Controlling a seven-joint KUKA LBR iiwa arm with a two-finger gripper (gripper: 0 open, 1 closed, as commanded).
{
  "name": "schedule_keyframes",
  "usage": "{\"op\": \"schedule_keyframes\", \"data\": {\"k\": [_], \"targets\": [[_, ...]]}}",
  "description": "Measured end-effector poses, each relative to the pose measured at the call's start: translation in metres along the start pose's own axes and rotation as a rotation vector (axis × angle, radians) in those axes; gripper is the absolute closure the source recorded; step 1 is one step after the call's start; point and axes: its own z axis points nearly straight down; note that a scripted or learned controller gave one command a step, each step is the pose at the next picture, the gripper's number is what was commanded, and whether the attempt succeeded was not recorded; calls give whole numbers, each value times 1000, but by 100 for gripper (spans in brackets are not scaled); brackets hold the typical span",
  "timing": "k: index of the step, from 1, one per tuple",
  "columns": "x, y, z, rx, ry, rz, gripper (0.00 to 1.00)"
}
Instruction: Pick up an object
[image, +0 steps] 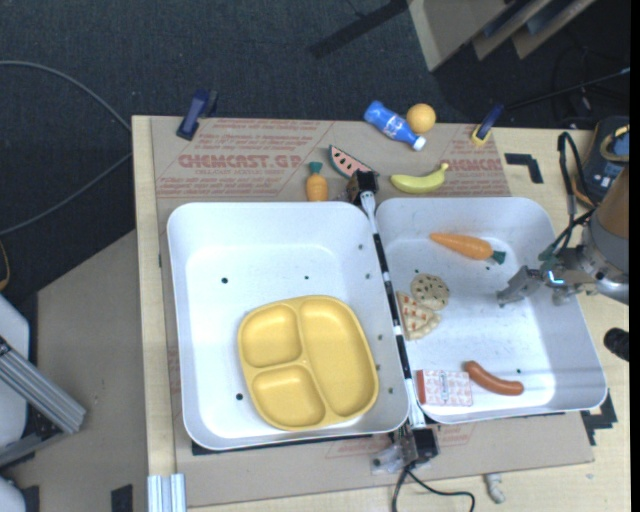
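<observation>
A: What colours sit in the right white bin (560, 345)?

B: An orange carrot (462, 245) with a green top at twelve o'clock, a tan cookie (430, 290) with dark chips beside a waffle (417, 316) with a reddish grid, and a red-brown sausage (491, 378) at six.

A: And the left bin (200, 260)?

B: White, holding a plain yellow tray (305, 360). Beyond the bins lies a yellow banana (420, 179) and a blue bottle (392, 124).

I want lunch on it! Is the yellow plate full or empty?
Empty. The yellow plate lies flat in the left bin, and all three of its compartments show bare yellow.
</observation>
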Motion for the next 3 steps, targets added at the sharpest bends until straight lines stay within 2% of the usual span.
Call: {"op": "schedule_keyframes", "data": {"k": [1,2,3], "targets": [[52,-56,32,4,2,-1,0],[105,-56,60,4,3,-1,0],[32,3,70,1,0,0,0]]}}
